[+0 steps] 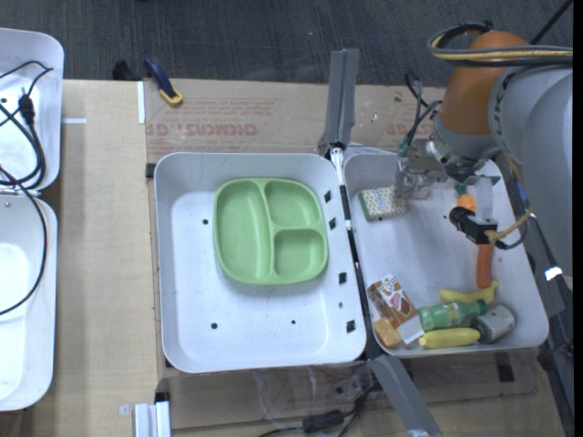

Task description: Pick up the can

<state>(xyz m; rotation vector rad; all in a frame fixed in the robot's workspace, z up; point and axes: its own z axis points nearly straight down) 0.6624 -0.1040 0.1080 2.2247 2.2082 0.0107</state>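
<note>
The can [497,323] is a small grey cylinder lying on its side in the near right corner of the right bin [428,244]. It rests against a green bottle [451,315]. My gripper [414,182] hangs over the far left part of that bin, well away from the can. It is just right of a small green speckled packet [381,203]. Nothing shows between the gripper's tips.
Beside the can lie two yellow bananas [447,338], an orange carrot [485,264] and a snack box [393,300]. The left bin [182,317] holds a green divided plate [271,230]. A grey divider post [342,98] stands behind the bins.
</note>
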